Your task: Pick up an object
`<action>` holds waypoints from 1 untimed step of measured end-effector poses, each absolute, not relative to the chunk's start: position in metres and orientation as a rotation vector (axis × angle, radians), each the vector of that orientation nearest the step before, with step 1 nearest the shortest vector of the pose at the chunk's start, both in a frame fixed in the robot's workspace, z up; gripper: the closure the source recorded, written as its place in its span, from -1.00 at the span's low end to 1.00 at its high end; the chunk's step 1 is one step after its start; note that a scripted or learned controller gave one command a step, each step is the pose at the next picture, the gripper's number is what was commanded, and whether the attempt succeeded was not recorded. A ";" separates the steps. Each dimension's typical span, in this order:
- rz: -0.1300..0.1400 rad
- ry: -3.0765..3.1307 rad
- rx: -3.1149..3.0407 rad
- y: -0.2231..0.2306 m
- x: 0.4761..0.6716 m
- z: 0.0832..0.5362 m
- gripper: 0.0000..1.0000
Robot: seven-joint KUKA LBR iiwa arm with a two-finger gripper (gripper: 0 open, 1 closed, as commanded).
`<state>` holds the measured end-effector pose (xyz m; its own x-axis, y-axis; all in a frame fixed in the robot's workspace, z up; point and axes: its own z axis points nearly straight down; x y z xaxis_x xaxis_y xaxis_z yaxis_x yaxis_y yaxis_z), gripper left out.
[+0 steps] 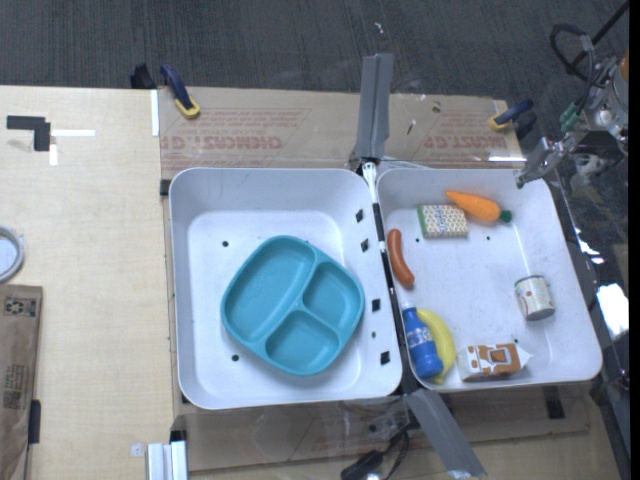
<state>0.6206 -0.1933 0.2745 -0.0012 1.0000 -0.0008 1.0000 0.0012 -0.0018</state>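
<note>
On the wooden bench [90,228], the left white bin [190,268] holds a blue divided plate [292,305], the right bin [560,268] holds a carrot [473,206], sausage [401,258], banana [440,340], blue bottle [421,346], carton [492,361] and can [534,297], and the gripper [535,165] sits at the right bin's far right corner, its state unreadable.

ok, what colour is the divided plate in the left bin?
Light blue divided plastic plate, seen from the camera view.

A dark grey carpeted floor [250,18] runs along the top beyond the surface's far edge. The surface [80,228] is pale wood, with brown printed cardboard [260,128] clamped along its far edge by blue-and-yellow clamps [180,90].
</note>
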 end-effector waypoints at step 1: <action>0.002 -2.318 -2.120 -0.159 0.653 0.112 -1.00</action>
